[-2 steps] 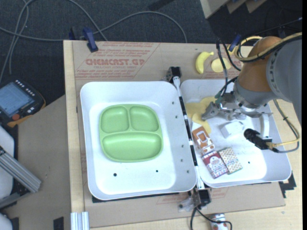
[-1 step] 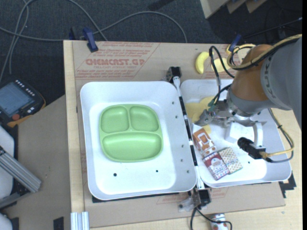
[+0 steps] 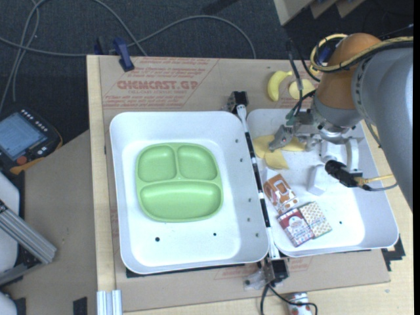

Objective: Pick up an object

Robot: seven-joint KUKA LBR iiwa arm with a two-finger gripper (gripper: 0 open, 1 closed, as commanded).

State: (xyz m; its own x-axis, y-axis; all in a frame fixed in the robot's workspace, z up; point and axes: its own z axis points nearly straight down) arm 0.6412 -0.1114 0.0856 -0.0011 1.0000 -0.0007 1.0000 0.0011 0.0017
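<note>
Red snack packets (image 3: 303, 223) sit at the near end of the right bin (image 3: 367, 231), well short of the fingers (image 3: 283, 136); orange packet (image 3: 278, 191) is closer. Fingers hang low over the yellow banana-like piece (image 3: 268, 147) by the bin's left wall; can't tell if they're released or clenched. Best: descend straight, centred, avoid that wall. Open room lies to the right.
</note>
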